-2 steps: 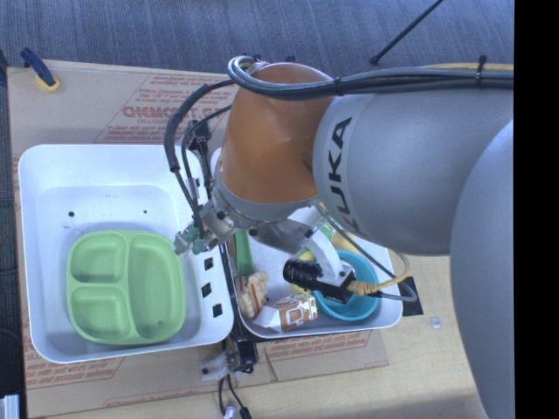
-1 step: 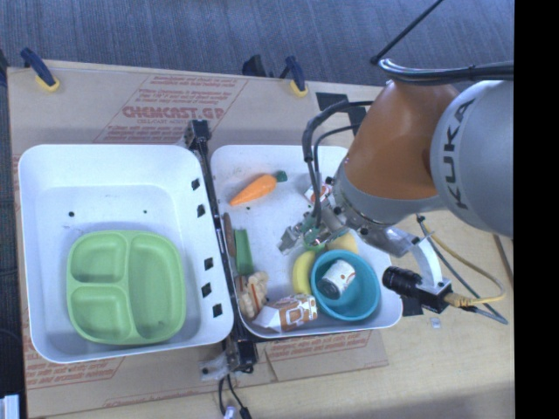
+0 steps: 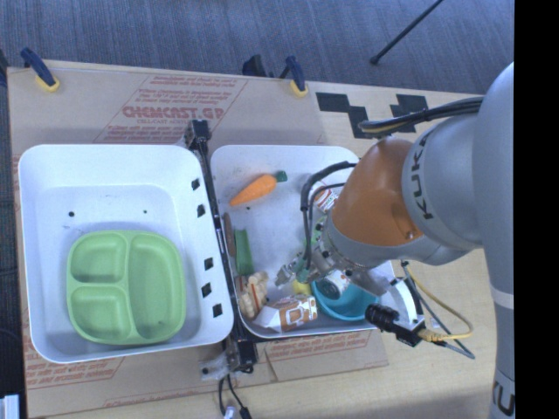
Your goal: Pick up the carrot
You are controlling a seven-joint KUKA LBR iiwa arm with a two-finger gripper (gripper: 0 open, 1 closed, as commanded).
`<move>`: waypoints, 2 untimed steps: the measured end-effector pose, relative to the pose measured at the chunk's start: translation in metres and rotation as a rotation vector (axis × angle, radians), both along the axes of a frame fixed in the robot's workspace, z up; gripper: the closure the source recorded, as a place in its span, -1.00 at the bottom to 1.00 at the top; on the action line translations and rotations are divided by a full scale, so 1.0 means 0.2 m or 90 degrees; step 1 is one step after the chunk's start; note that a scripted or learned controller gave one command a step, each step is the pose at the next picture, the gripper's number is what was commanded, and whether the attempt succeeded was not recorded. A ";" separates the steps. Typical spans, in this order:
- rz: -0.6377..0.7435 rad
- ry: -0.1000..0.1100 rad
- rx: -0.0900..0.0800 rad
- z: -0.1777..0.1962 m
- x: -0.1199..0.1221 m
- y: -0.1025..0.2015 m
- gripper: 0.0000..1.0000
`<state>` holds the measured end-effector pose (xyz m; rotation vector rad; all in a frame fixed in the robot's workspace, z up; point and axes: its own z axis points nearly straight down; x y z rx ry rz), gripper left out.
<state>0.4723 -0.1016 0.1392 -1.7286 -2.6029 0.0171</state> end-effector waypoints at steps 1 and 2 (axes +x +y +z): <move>-0.387 -0.009 0.004 -0.22 0.03 -0.07 1.00; -0.639 -0.006 -0.005 0.26 0.02 0.19 1.00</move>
